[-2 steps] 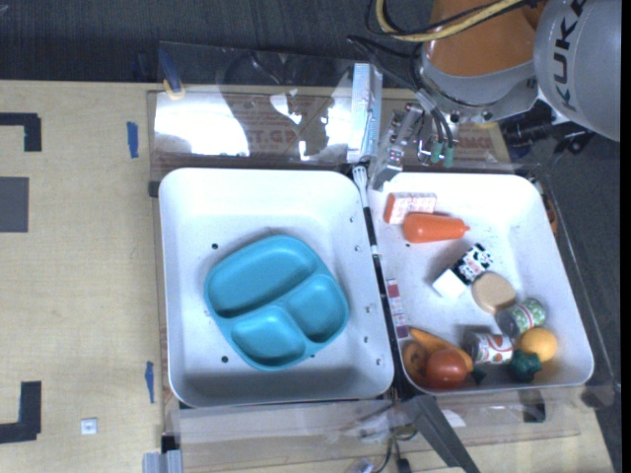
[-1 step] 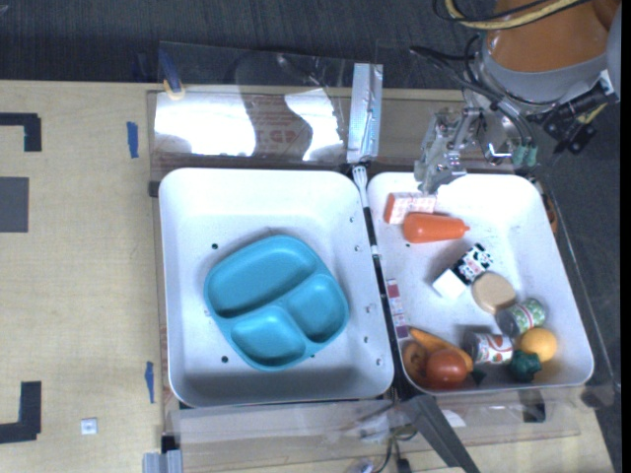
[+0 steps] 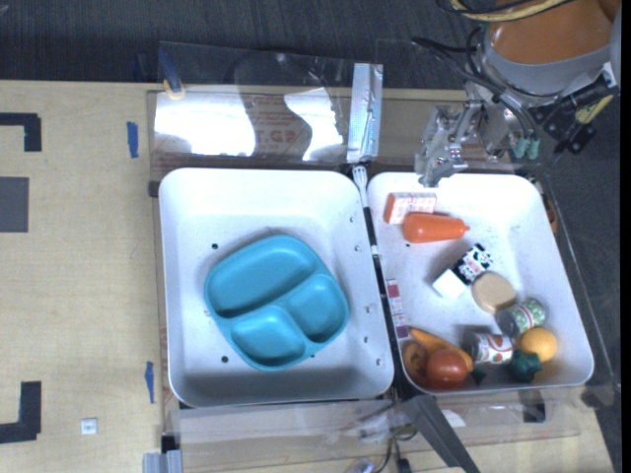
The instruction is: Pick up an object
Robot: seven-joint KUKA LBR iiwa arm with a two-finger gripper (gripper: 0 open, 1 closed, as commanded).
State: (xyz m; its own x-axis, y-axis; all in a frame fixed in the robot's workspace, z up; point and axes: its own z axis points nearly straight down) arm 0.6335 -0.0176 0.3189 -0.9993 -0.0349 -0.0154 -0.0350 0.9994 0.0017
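Nearest, along the lower edge of the frame: pale wood counter (image 3: 69, 294) with black corner marks at the far left and blue tape bits near the bins.

On it, side by side, two shallow white bins. Left bin (image 3: 187, 205), centre of the frame, carrying a blue divided plate (image 3: 278, 300) set at a tilt. Right bin (image 3: 552, 254), right of centre, crowded in its lower right corner: a red tomato-like ball (image 3: 449, 366) touching an orange piece (image 3: 426, 341), a small can (image 3: 490, 346), a dark green bit (image 3: 524, 365), a yellow-orange ball (image 3: 537, 344), a green-banded can (image 3: 526, 315), a tan round lid (image 3: 493, 291), and just above that a white block with a black-and-white patch (image 3: 463, 270).

Higher in the same bin, apart from the heap: an orange carrot (image 3: 434, 228) lying crosswise, touching a small red-and-white box (image 3: 410, 205) above it.

Beyond, over the upper rim of the right bin: claw (image 3: 441, 170), metal, hanging from the grey wrist and its orange band at the upper right of the frame. Cannot tell whether spread or pressed together. Nothing seen pinched in it. Carrot and box just below and slightly left of the claw, near but apart.

Farthest: clear plastic sheet (image 3: 251, 126) with glare behind the left bin, then dark grey floor (image 3: 246, 8) across the top of the frame.
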